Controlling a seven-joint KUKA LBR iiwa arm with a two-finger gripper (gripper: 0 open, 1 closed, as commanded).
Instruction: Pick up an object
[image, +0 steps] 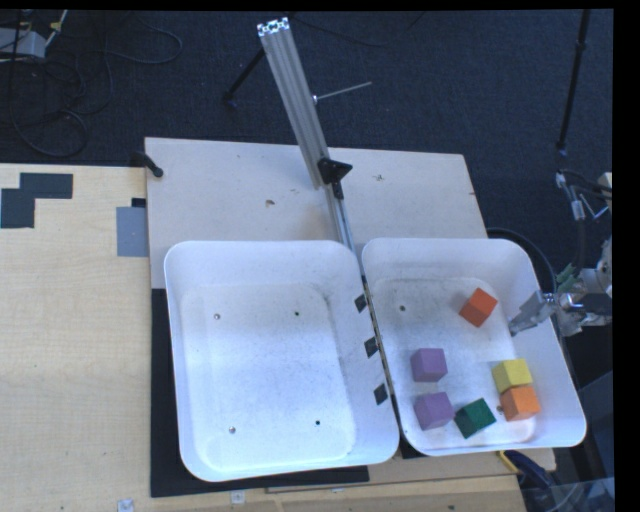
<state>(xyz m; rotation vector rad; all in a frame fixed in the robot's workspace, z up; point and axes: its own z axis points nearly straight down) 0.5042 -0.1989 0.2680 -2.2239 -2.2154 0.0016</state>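
Several small cubes lie in the right bin (400, 270). An orange cube (478, 306) sits toward the upper right. One purple cube (429, 364) lies mid-bin, with a second purple cube (433, 409) just below it. A green cube (474, 417) is next to that second one. A yellow cube (511, 374) rests against another orange cube (519, 402) near the right wall. My gripper (529, 315) reaches in over the bin's right rim, to the right of the upper orange cube and above the yellow one. I see nothing held in it.
The left bin (185, 300) stands beside the right one, with black clips (368, 345) along the shared rim. A slanted aluminium rail (300, 105) rises behind the bins. Cables and a stand (575, 190) crowd the right edge.
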